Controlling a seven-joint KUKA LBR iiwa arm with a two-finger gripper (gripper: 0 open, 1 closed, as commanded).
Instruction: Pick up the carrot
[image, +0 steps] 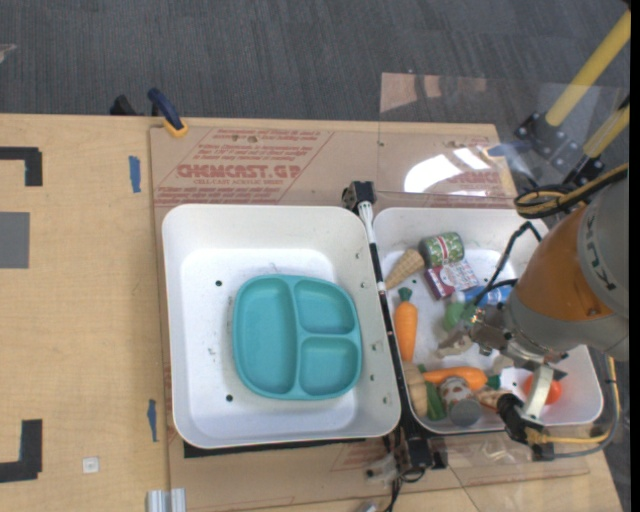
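The carrot (405, 327), orange with a green top, lies lengthwise at the left side of the right bin (590, 405), close to the wall between the two bins. My gripper (470, 335) hangs low over the middle of that bin, a short way right of the carrot and apart from it, among small toys. The grey wrist and orange band (565, 280) cover the bin's right part.
Around the carrot lie a beige cone (405, 266), a green can (441, 247), a red packet (452, 278) and a second orange piece (455, 378) with a grey disc near the front wall. The left bin (200, 250) bears a teal divided plate (297, 335).
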